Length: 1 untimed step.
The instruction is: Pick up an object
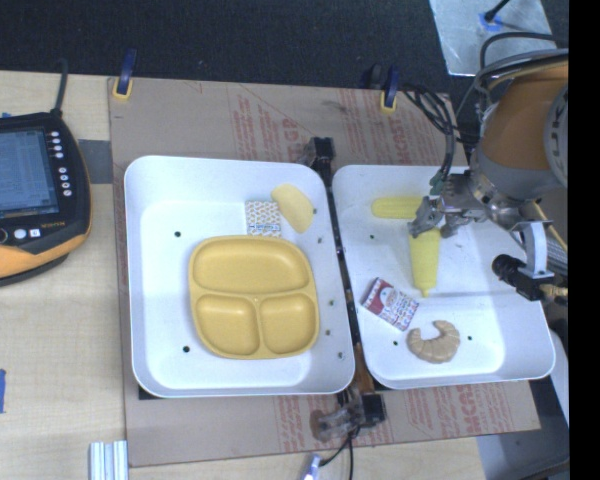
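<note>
My gripper (427, 226) hangs over the back half of the right bin (515, 363). Its fingers are shut on the top end of a yellow corn cob (425, 263), which points toward the front of the bin. Just left of the gripper lies a second yellow piece (393, 208). A red and white packet (390, 303) and a tan croissant (433, 341) lie nearer the front of the same bin.
The left bin (150, 268) holds a yellow divided plate (253, 296), a pale yellow piece (293, 208) and a small patterned packet (263, 218). A tablet with an orange case (20, 193) rests on the bench at far left. Black cables (430, 108) run behind the right bin.
</note>
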Each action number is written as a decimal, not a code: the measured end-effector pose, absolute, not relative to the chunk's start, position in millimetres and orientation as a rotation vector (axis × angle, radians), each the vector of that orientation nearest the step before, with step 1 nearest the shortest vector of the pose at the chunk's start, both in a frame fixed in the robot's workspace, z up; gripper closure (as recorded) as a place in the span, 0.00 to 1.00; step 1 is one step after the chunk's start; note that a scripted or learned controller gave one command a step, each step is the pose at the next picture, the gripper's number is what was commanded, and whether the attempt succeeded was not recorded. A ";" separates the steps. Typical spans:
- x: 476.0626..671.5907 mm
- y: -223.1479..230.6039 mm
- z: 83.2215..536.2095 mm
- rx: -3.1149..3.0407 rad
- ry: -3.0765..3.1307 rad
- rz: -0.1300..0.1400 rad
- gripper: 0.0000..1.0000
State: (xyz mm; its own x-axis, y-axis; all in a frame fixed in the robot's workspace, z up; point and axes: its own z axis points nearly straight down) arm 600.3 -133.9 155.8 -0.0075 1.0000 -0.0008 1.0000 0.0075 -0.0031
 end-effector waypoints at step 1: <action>631.3 -61.0 192.1 -2.214 -2.225 0.002 1.00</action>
